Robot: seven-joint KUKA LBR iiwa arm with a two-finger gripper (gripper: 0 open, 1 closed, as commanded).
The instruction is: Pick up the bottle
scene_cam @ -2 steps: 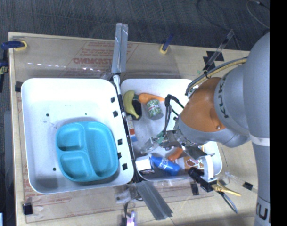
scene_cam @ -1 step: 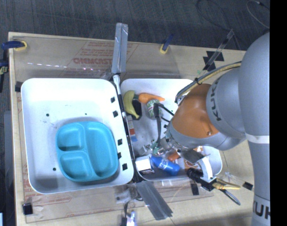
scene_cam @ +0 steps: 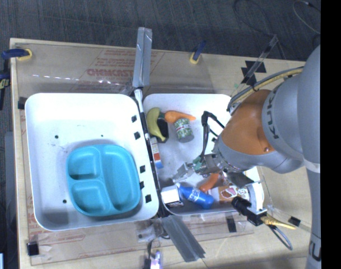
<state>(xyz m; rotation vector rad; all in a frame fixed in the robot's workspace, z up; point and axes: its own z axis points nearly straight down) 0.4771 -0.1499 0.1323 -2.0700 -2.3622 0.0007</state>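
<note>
arm (scene_cam: 271, 130) bent low over right bin (scene_cam: 215, 101), jaws (scene_cam: 199, 167) above blue bottle (scene_cam: 195, 196), grip state unclear.

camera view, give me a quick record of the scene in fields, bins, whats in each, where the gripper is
left bin: holds a blue divided tray
right bin: banana, orange carrot-like item, small jar, blue bottle lying on its side near the front wall, other small clutter
arm: reaches in from the right over the right bin
gripper: low over the clutter, just above the bottle; finger state unclear
bottle held: not visibly
</note>
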